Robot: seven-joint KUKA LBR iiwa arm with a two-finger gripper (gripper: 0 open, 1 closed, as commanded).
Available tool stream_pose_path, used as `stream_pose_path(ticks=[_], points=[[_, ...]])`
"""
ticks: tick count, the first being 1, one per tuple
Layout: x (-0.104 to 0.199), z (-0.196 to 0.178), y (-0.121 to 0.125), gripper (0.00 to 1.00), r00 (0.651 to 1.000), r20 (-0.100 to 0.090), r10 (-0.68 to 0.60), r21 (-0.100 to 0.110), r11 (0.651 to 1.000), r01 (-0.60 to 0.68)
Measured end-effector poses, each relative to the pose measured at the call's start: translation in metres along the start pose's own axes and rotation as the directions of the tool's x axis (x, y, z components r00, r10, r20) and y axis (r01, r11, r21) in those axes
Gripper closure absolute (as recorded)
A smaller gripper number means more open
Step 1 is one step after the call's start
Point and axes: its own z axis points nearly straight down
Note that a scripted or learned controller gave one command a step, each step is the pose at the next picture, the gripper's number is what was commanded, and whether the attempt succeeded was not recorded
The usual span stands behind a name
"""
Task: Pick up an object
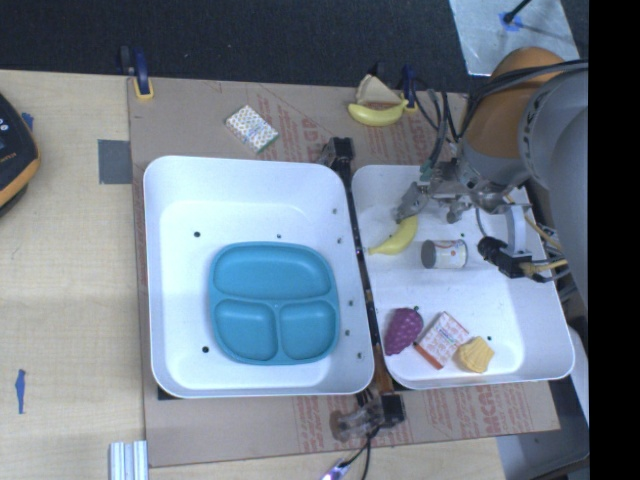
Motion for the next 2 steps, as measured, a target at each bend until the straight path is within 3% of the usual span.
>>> stream_pose_path(ticks=[1, 2], points=[[-0.0010, -0.0112, 0.0005, 1.00, 1.000, 0.001, -0.002, 0.000, 1.000, 0.002], [-0.0010, -0.0111, 0.0004, 0.00, 1.000, 0.001, -0.002, 0.000, 1.000, 0.002]])
